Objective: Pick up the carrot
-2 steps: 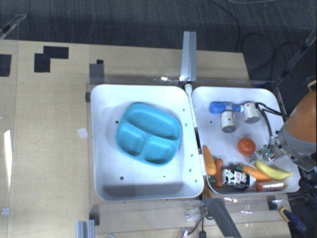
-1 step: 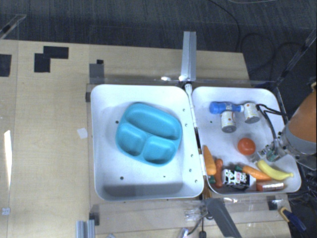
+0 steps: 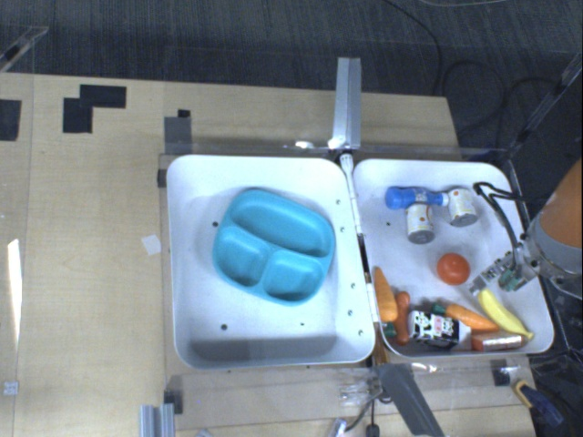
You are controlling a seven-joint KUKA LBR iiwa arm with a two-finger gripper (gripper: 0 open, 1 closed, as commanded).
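Orange and tapered, the carrot (image 3: 471, 317) lies just below and left of the fingers (image 3: 504, 278), beside a yellow banana (image 3: 503, 310) whose upper end sits right under them. A round orange fruit (image 3: 453, 268) rests to their left. All are in the right bin (image 3: 510, 176). Whether the fingers are spread or pressed together cannot be told.

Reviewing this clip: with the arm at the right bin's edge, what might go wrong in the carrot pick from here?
1. Two carrot-like orange pieces lie in the right bin: one at its left wall, one near the front. The wrong one may be targeted.
2. The front carrot touches the banana and the black-and-white bottle, so a grasp may catch those instead.
3. The gripper sits over the banana's tip and may nudge it on descent.
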